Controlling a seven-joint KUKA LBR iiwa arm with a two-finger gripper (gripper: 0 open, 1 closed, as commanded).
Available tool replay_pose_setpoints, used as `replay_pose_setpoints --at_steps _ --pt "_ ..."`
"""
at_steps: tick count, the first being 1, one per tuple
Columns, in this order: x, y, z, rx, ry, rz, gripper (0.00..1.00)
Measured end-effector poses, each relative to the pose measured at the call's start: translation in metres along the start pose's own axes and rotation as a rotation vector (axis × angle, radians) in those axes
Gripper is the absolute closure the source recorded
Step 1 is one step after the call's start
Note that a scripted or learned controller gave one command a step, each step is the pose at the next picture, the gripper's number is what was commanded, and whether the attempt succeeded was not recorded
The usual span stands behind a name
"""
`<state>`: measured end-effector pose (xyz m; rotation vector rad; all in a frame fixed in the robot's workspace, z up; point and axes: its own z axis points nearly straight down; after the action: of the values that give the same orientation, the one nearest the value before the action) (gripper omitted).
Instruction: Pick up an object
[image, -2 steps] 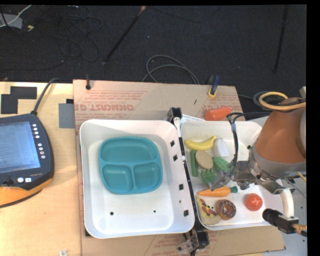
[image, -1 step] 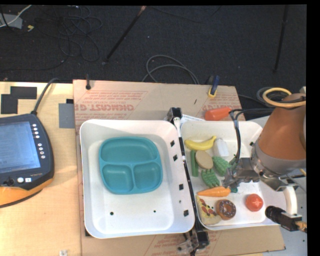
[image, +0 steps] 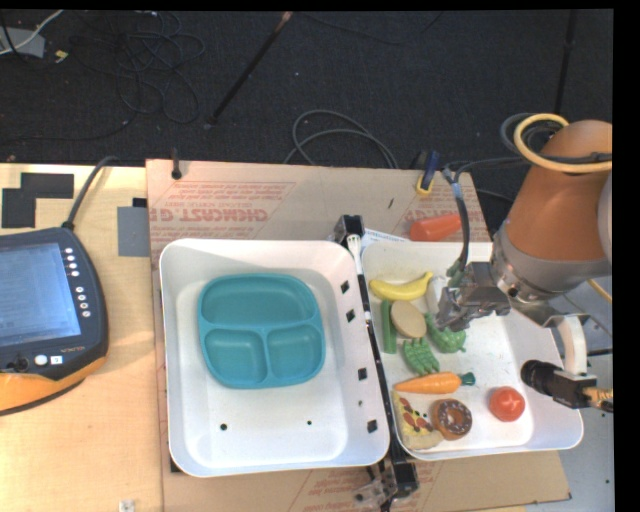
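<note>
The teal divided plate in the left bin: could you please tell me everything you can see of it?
The teal divided plate is a rounded-rectangle dish that looks like matte plastic, with a raised rim and three compartments: one long section across the far side and two smaller ones side by side nearer the camera. All three appear bare. It lies flat and upright on the floor of the left shallow white bin, slightly toward the far side, apart from the bin's walls. Nothing else touches it.

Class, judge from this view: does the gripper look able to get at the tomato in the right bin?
Probably yes. The tomato sits apart from the doughnut and carrot, nothing lying over it, and the gripper hangs over the same bin.
</note>
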<state>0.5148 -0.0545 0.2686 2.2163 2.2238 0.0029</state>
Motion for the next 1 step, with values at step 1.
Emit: replay_pose_setpoints --at_steps 1 --pt "-0.0015 -0.0018 -0.0069 0.008 0.001 0.002 1.0"
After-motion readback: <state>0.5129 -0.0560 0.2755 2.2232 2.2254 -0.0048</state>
